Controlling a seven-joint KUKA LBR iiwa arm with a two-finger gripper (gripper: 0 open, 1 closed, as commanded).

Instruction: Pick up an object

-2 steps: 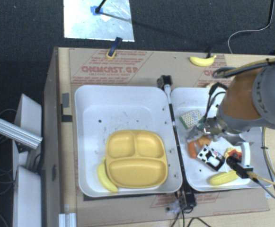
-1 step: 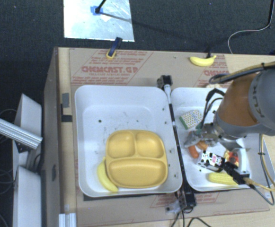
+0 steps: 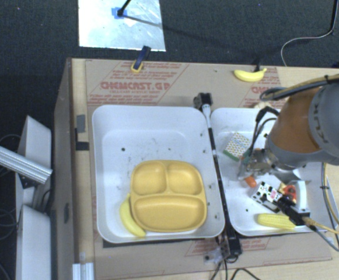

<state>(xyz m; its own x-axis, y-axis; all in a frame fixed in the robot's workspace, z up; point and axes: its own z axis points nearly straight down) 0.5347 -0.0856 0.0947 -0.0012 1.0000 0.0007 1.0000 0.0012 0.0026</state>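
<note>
Our gripper (image 3: 252,167) is down in the right bin (image 3: 239,210), just far of a small orange piece (image 3: 250,181). We can't tell if it's spread or pinched. It's crowded there, so we reckon it could nudge the checkered packet (image 3: 236,146) or grab nothing.

Light falls evenly and diffusely from above, and the shadows are faint and soft-edged. The yellow tray (image 3: 168,195) is evenly lit, without glare. The white bin (image 3: 108,156) around it is bright, close to washed out. Far above the tray, a silvery sheet (image 3: 121,16) glares pale against dim floor. Right of the tray, the gripper (image 3: 252,167) looks soft and grainy. Fine detail smears throughout.
</note>
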